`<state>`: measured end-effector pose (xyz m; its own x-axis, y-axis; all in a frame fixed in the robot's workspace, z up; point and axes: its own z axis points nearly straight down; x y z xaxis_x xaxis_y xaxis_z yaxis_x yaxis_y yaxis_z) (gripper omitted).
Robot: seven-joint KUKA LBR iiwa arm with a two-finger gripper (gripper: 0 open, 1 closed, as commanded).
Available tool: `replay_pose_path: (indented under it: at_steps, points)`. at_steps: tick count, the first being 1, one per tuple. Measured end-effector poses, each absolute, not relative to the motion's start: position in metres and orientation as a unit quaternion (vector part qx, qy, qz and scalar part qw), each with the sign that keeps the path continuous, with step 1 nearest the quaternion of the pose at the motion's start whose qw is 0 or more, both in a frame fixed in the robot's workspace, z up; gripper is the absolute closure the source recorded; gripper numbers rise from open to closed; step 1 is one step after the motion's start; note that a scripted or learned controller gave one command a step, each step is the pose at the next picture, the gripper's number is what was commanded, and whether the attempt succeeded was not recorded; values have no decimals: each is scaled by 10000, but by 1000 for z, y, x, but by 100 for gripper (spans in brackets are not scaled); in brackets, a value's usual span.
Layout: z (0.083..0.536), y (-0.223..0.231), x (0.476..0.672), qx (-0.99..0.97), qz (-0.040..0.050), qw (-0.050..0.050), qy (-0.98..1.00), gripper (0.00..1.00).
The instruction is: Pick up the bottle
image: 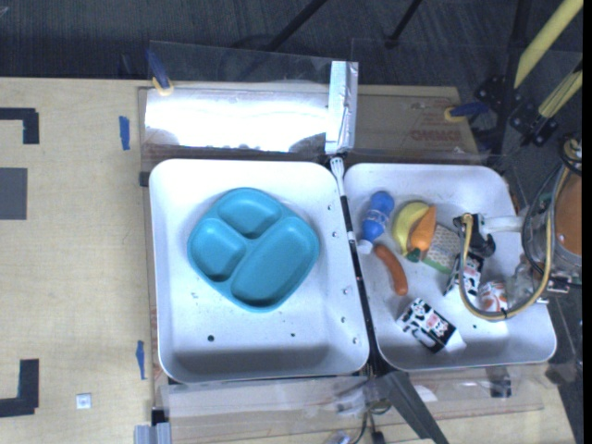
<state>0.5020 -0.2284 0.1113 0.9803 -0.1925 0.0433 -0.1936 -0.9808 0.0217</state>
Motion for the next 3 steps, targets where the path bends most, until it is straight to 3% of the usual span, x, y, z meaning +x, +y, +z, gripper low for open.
replay_pose_path:
  at_steps: [3]
  points:
    - [109,-229,501,9950,195,116,-978,100]
